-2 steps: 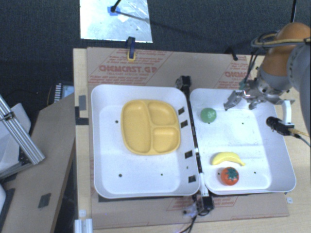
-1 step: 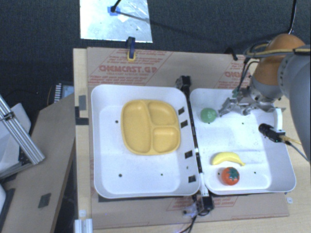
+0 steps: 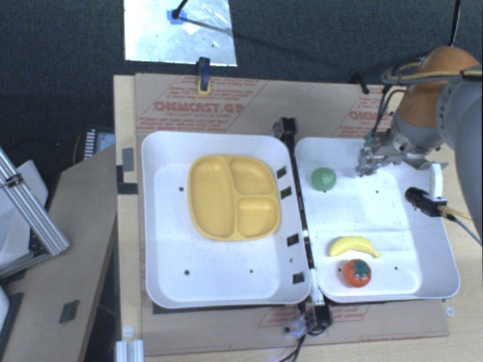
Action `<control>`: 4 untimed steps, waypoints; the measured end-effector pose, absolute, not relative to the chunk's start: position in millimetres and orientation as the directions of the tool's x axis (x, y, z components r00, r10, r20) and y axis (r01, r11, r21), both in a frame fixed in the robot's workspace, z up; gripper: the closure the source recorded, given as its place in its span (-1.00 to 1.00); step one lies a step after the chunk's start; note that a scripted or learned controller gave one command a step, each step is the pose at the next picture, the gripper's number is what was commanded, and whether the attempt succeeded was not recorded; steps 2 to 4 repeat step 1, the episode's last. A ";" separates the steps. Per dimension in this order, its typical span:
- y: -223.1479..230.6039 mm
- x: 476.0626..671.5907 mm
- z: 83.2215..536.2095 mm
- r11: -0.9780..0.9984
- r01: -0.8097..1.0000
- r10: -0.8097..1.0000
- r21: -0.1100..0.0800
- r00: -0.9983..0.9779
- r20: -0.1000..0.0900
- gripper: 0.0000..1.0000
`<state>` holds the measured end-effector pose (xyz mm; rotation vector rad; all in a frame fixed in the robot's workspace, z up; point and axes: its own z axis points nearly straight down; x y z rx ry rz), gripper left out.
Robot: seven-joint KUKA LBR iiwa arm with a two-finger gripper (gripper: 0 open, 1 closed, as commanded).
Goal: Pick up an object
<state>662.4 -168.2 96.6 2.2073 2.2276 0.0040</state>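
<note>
One banana [image 3: 352,246] lies lengthwise left-to-right, ends curving down, while the hand [image 3: 366,162], grip state unclear, hovers well apart.

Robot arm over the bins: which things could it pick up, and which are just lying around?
For the job:
- gripper, over the right bin
- green ball
- banana
- red-orange fruit

Just lying about:
- yellow divided plate, in the left bin
- silver sheet beyond the bench
- yellow clip on the cardboard

A divided plate [image 3: 232,197] lies in the left bin [image 3: 162,225]. In the right bin [image 3: 423,255], a ball [image 3: 324,178] sits behind a banana [image 3: 352,246], with a tomato [image 3: 357,273] just before the banana.
</note>
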 end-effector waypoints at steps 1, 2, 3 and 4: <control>-169.5 667.0 141.2 0.007 1.000 1.000 0.007 -0.007 -0.001 1.00; -169.5 667.0 141.2 0.007 1.000 1.000 0.007 -0.007 -0.001 1.00; -169.5 667.0 141.2 0.007 1.000 1.000 0.007 -0.007 -0.001 1.00; -169.5 667.0 141.2 0.007 1.000 1.000 0.007 -0.007 -0.001 1.00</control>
